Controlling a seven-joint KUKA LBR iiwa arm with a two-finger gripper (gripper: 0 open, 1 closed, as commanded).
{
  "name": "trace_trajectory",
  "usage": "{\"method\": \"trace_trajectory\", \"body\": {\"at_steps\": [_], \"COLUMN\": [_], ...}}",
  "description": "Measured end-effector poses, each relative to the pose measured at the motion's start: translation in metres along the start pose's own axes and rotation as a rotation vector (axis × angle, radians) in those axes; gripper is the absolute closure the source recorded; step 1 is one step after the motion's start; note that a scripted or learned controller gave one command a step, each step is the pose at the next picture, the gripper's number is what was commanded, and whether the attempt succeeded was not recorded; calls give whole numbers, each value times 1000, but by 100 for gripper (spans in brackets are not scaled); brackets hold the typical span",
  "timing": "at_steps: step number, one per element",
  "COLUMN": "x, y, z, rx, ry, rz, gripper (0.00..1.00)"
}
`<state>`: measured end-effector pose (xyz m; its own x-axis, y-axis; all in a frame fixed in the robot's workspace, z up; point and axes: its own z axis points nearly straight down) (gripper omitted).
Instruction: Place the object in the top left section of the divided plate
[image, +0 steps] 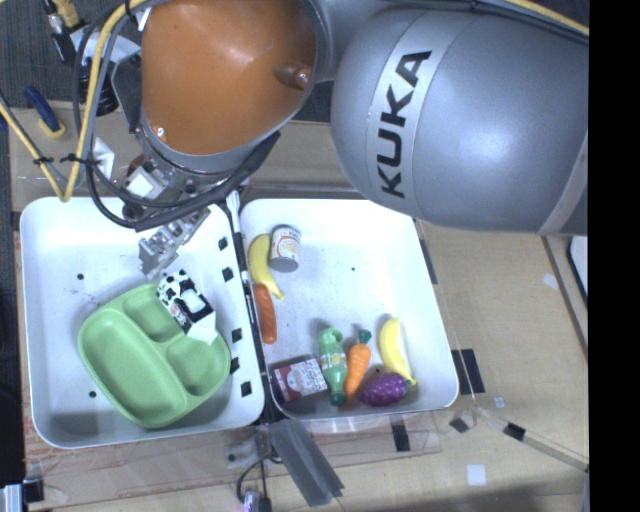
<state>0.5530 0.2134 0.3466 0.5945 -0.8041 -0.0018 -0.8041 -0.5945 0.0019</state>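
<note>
Hovering over plate (150, 365), gripper (185, 295) at its 1 o'clock rim.
Grip state impossible to tell; best shifted toward 11 o'clock section before lowering.

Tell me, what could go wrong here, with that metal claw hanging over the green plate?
The gripper sits over the upper rim of the green divided plastic plate, with a small black-and-white object at its tip. If released here, that object might land on the rim or the ridge between sections and tumble into the wrong section. The plate also lies near the left white bin's wall by the divider, so the arm could nudge it.
</note>
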Motion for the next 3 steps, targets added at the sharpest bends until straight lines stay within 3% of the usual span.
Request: {"method": "trace_trajectory", "body": {"at_steps": [1, 2, 3], "x": [9, 32, 32], "y": [14, 34, 51], "z": [10, 82, 105], "rx": [-1, -1, -1], "ry": [0, -1, -1], "rz": [-165, -310, -421], "gripper": [100, 100, 100]}}
